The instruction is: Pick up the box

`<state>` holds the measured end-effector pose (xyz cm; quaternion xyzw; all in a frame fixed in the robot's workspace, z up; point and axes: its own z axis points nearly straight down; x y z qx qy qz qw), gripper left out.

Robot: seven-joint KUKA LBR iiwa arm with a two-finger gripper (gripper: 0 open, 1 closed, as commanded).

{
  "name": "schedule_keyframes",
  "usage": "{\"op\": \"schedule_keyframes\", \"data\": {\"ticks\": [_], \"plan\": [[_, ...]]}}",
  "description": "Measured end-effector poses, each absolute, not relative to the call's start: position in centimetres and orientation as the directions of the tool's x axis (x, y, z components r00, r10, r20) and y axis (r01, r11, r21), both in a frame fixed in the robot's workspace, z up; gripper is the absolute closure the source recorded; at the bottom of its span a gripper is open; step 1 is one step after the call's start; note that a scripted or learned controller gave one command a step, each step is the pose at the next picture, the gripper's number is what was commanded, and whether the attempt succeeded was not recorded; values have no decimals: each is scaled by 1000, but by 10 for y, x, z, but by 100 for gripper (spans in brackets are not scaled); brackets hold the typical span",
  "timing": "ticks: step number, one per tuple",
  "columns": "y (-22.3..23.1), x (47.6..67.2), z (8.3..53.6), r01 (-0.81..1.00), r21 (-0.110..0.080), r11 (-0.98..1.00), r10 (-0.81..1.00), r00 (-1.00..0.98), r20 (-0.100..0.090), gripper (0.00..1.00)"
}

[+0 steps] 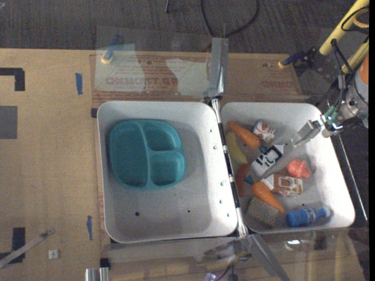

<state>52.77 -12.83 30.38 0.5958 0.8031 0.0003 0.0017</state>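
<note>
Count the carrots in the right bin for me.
2: one carrot at the bin's upper left, another carrot lower middle beside the box. Others may be buried.

You see a teal divided plate (146,153), two white bins (117,215), orange carrots (268,196), a blue bottle (306,216), and an orange-and-white box (286,184).

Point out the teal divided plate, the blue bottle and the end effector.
teal divided plate (146,154): camera view, on the ridge between its compartments.
blue bottle (304,216): camera view, mid-body.
end effector (302,134): camera view, near its fingertips, over the right bin.
</note>
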Motion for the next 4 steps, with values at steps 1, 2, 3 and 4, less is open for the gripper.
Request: {"op": "schedule_keyframes", "data": {"ticks": [1,2,3,4], "plan": [[-208,480,294,929,0,370,929,-370,-1,0],[-158,479,126,996,0,90,996,-90,0,0],[-132,531,123,1000,0,24,1000,-24,-1,0],[-182,584,93,962,6,273,962,-273,6,0]]}}
